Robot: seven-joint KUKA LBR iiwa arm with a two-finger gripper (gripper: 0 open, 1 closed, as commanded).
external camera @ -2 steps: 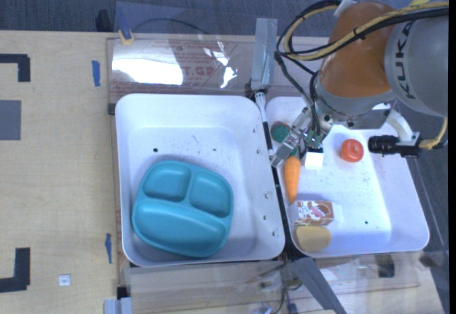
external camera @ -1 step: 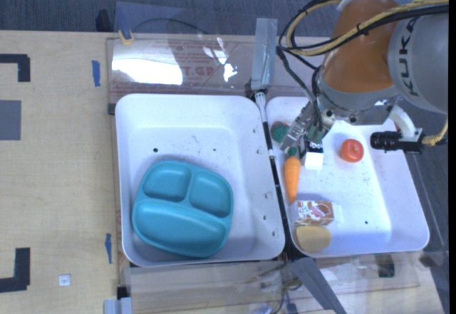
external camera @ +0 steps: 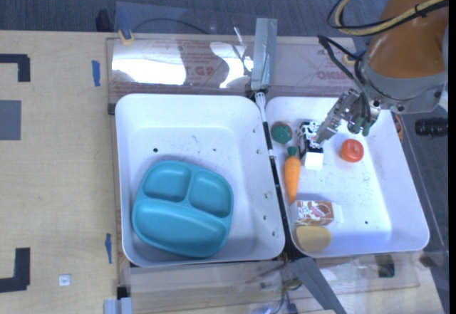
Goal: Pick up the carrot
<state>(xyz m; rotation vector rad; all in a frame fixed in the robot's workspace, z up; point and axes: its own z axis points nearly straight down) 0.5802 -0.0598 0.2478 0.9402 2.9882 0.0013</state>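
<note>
The carrot [external camera: 292, 174] lies mid-frame in the right bin [external camera: 385, 213]: light, stiff, smooth, I judge; grip its thick middle. My claw [external camera: 322, 134] hovers above-right; whether released or clenched, I cannot tell.

**One high camera, looking down at a slant**

We look from a single fixed camera above the bench [external camera: 50, 163], tilted down, far enough to take in both white bins: the left bin [external camera: 135, 120] and right bin [external camera: 399, 213]. The arm [external camera: 410, 28] enters from our right.
</note>
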